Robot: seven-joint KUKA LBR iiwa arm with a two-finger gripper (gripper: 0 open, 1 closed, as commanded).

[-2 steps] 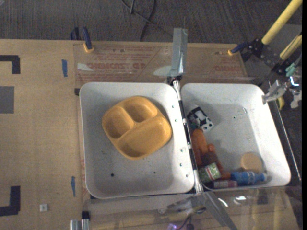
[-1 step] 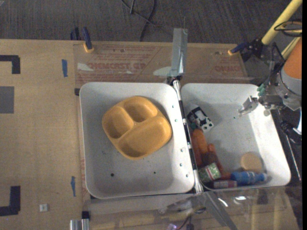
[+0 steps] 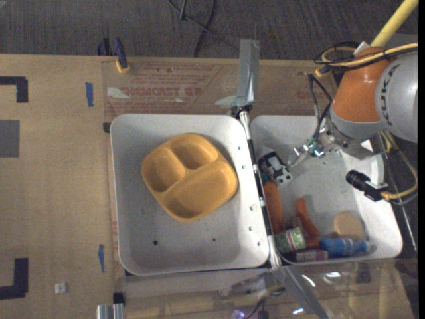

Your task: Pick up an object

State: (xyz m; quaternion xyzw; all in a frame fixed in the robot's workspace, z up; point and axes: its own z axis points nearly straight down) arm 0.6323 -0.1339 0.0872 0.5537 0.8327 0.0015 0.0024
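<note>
The bench carries 2 shallow white bins side by side. The left bin holds 1 yellow divided plate with 3 compartments, lying flat near the bin's middle and clear of all walls. The right bin holds the loose objects, grouped along its left wall and near edge. A small black-and-white object lies against the left wall in the far half of the bin. Just below it, 1 orange carrot runs along the same wall, and a 2nd carrot lies near it, tilted, toward the bin's middle. A green can rests at the near left corner, beside the lower ends of both carrots. A blue bottle lies on its side along the near wall, and a round tan disc sits just above it. The arm enters from the right, over the far half of the right bin. The gripper hangs to the right of the black-and-white object, apart from it. The state of the gripper's jaws cannot be told from this view, and no object is visible between them.
</note>
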